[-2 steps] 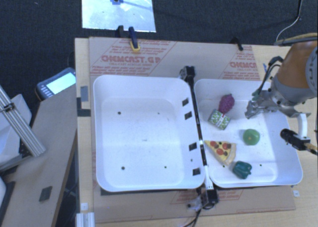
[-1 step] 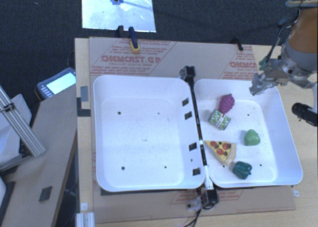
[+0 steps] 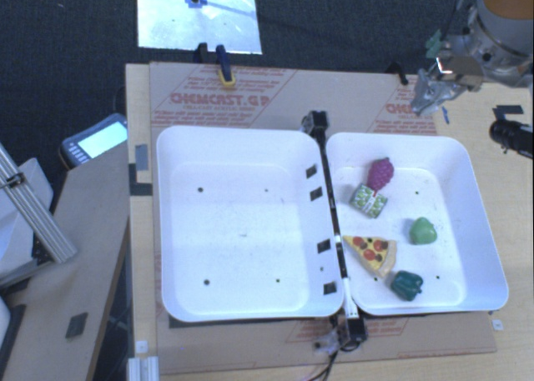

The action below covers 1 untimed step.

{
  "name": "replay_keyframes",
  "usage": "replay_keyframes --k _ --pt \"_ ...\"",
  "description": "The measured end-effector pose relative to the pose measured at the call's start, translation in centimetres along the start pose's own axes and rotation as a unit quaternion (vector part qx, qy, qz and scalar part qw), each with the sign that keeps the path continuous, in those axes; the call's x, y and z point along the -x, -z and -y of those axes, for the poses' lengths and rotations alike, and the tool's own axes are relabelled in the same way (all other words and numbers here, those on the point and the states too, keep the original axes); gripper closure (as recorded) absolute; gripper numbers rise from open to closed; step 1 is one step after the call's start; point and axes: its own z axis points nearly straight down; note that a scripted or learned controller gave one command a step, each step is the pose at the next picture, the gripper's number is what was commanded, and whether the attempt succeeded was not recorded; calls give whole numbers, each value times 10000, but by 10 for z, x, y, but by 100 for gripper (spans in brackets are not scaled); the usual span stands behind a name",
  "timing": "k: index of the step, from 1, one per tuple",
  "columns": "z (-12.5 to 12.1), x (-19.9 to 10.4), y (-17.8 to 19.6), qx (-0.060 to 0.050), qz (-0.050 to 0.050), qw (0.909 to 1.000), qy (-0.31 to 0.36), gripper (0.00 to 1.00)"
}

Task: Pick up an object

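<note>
Hovering my gripper past right bin back edge, finger state unclear; grapes, can, pizza slice inside.

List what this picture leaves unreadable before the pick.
- Gripper, camera view: small and blurred; open or shut cannot be told.
- Arm: cut off by the top and right edges.
- Green-and-white can: label print too small to read.
- Dark green pepper: stem side blurred.

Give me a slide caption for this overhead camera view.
Pincer poised above right bin holding grapes, can, pizza slice and two peppers.
</note>
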Motion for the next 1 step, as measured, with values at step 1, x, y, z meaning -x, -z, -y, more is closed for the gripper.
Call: replay_keyframes --k 1 --pt "53 24 -67 -119 0 9999 -71 100"
